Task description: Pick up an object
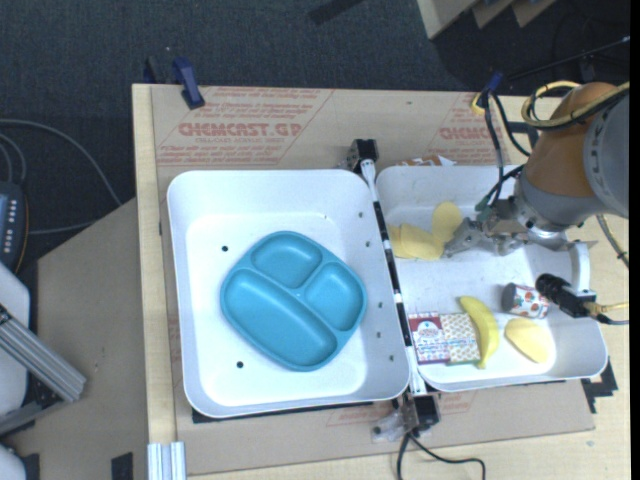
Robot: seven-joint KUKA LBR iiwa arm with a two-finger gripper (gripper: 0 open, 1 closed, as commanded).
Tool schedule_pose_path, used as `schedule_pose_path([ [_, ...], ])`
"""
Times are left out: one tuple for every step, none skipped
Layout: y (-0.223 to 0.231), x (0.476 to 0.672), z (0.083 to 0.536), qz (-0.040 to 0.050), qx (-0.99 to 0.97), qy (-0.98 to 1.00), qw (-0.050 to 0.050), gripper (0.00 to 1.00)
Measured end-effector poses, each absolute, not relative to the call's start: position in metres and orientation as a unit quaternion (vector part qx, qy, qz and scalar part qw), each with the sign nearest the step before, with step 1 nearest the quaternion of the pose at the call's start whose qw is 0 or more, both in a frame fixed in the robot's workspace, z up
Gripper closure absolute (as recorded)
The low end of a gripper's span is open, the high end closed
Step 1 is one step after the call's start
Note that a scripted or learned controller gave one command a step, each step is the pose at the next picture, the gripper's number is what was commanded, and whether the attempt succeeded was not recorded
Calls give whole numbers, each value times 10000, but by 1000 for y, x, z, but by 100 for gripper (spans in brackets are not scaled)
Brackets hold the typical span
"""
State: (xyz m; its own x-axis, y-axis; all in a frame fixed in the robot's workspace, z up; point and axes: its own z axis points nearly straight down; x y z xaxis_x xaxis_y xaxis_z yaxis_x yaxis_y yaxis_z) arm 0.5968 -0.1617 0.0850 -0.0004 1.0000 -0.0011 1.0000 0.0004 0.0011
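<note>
Camera view puts the gripper (470,230) low in the right bin (590,363), at its far-left part, just beside two pale yellow pieces (425,233) that look like soft foam or plastic food. You cannot tell from here whether the claw is released or clenched; the wrist hides its tips, and nothing shows plainly between them.

The yellow pieces are the closest thing for you to take. They will probably be light and a little slick, and may slide along the bin floor if pushed, so aim across the narrow width of the nearer piece, not its flat face.

Nearer to you in that bin lie a banana (482,328), a small printed packet (443,338), another yellow piece (530,340) and a small dark can (525,300). The left bin (200,198) holds a blue divided tray (290,300), well apart from the arm.
</note>
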Motion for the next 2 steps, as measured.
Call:
schedule_pose_path([
  [-126,532,84,-2,7072,7070,-8,0],
  [-119,482,84,-2,7074,7069,-8,0],
])
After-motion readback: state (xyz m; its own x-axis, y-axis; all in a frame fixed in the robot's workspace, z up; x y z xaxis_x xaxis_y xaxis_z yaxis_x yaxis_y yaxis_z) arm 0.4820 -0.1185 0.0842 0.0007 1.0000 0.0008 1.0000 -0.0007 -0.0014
